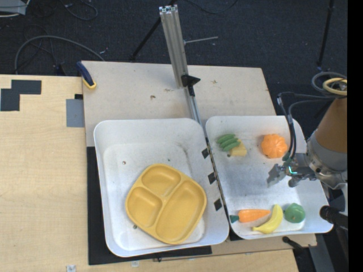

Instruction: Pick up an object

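I judge I'm still on the approach: my gripper (282,174), fingers apart and holding nothing, hangs at centre right of the right bin (255,197), so next I'd descend onto the orange (274,145) above it.

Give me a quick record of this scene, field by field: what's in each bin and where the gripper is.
left bin: yellow divided plate
right bin: green and yellow toy, orange, carrot, banana, green round toy
gripper: over the right bin, below the orange, above the banana
held item: none visible
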Controlling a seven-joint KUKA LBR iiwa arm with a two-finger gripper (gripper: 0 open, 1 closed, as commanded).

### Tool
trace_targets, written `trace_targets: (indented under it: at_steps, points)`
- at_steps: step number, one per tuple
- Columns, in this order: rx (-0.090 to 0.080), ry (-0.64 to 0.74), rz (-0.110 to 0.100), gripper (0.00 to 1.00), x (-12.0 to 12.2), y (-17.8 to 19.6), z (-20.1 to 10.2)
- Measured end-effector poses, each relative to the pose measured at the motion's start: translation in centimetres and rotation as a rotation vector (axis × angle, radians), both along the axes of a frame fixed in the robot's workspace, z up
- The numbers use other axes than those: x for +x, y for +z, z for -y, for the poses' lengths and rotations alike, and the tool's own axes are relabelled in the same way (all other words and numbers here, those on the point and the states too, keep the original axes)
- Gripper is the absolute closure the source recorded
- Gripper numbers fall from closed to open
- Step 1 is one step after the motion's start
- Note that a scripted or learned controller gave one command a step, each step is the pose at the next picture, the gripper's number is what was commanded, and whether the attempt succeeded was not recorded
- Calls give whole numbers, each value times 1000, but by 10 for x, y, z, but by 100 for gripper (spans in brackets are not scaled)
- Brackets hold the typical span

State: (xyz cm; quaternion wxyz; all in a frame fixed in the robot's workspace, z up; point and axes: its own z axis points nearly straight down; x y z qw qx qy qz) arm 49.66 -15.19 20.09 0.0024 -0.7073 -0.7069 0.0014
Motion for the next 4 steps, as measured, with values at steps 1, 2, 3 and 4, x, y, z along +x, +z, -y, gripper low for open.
trace_targets:
  at_steps: [1, 2, 3, 4]
  points:
    - [0, 0, 1, 0, 0, 1, 0]
    - [1, 0, -3, 0, 4, -63, 1]
    - [2, 0, 5, 0, 6, -108, 2]
    - [10, -2, 11, 100, 8, -95, -1]
